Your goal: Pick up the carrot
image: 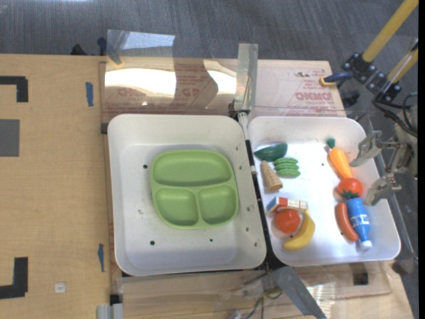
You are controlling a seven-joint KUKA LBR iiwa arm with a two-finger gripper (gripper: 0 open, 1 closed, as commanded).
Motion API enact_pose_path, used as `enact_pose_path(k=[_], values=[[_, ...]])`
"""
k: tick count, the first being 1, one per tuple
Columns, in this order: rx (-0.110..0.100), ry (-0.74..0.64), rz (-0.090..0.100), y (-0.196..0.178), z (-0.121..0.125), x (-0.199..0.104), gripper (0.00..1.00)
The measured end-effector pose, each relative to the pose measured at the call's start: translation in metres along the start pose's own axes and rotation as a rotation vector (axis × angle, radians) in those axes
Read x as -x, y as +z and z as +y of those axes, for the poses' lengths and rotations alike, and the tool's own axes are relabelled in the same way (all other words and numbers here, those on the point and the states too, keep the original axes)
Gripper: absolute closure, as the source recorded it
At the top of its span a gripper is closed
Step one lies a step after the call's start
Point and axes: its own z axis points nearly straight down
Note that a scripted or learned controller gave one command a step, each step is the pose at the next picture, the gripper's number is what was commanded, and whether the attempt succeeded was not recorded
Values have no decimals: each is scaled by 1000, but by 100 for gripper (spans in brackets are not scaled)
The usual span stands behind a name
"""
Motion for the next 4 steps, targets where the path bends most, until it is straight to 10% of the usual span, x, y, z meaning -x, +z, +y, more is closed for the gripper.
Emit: enact_pose_path(k=[1,2,3,4], values=[[7,-290,11,176,8,35,0],[0,57,-7,190,-21,90,0],[-4,55,-21,176,-21,94,100],[-5,-419,-11,42,-52,101,100]])
